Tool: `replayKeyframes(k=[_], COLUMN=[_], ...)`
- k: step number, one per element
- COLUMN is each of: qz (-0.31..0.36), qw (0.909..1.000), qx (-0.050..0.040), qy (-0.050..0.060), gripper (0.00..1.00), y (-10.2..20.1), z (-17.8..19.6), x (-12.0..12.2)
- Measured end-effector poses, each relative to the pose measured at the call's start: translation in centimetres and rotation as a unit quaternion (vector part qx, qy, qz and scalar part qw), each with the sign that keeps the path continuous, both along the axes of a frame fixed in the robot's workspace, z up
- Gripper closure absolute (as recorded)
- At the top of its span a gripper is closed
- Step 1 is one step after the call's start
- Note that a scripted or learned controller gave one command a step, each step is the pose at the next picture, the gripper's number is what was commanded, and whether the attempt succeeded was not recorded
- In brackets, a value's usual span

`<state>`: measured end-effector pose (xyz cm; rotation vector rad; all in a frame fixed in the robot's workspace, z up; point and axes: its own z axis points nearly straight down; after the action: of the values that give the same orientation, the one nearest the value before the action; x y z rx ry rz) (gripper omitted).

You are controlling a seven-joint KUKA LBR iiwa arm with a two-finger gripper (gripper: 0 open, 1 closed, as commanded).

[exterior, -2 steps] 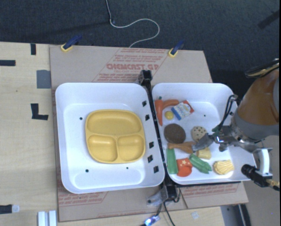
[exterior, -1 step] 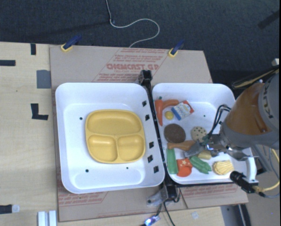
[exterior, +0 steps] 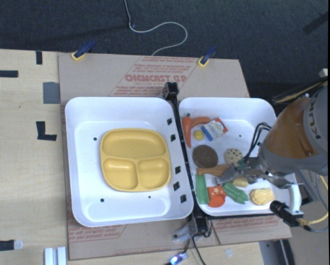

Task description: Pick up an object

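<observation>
Camera view: we look down on two white bins side by side. In the left bin (exterior: 82,148) lies a yellow divided tray (exterior: 135,159). The right bin (exterior: 247,106) holds a heap of toy food: a brown cookie (exterior: 205,155), a carrot (exterior: 187,130), a small snack packet (exterior: 214,128), a green pepper (exterior: 235,193) and a yellow ridged piece (exterior: 262,195). The gripper (exterior: 243,170) sits low among the food, just beside the pepper; we cannot tell how far its fingers are parted or whether they hold anything.

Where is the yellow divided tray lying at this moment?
The yellow divided tray lies flat in the middle of the left bin, well apart from the toy food in the right bin.
</observation>
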<state>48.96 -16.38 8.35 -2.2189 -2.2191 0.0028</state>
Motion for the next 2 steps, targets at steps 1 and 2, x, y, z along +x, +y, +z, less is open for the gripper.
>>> replayKeyframes(k=[1,2], qz=[0.0,0.001], qw=[1.0,1.0], qx=[-0.0008,0.0], qy=[0.001,-0.001], gripper=[1.0,1.0], y=[-0.1,0.3], z=[0.8,4.8], x=[0.0,0.1])
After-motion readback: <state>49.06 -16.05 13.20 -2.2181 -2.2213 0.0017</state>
